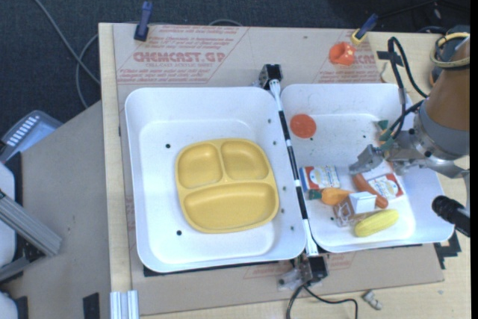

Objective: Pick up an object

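The gripper [371, 158] is poised low over the right bin [336, 97], near its right edge; whether it is released or clenched cannot be told. The toys [357, 198] are heaped toward the bin's front edge, within reach, while a yellow tray [224, 184] is laid centrally in the left bin [149, 112].

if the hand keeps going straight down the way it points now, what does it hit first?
Probably the red-and-white packet, or the orange sausage-like piece beside it: the hand hangs over that cluster in the right bin. Depth is unclear from this slanted view.
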Available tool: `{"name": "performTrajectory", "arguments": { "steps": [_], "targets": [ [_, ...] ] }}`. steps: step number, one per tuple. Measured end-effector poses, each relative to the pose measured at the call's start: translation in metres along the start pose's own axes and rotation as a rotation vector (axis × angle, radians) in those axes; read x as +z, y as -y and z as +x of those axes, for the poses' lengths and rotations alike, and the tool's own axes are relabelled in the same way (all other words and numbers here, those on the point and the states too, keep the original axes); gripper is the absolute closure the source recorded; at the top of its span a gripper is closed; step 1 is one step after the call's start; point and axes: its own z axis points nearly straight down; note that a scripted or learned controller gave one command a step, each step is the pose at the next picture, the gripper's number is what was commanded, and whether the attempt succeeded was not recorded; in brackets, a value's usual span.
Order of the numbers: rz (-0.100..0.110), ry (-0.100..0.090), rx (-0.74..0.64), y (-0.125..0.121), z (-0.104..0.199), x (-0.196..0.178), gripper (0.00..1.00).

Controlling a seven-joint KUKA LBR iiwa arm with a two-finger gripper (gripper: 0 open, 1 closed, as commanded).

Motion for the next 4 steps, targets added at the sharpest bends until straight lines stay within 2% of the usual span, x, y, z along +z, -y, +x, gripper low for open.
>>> {"name": "performTrajectory", "arguments": {
  "steps": [1, 2, 4],
  "targets": [
    [-0.008, 0.003, 0.0, -0.034, -0.047, 0.107, 0.0],
    [-0.013, 0.007, 0.001, -0.035, -0.049, 0.096, 1.0],
    [-0.018, 0.009, 0.002, -0.036, -0.048, 0.077, 1.0]
  ]
}}
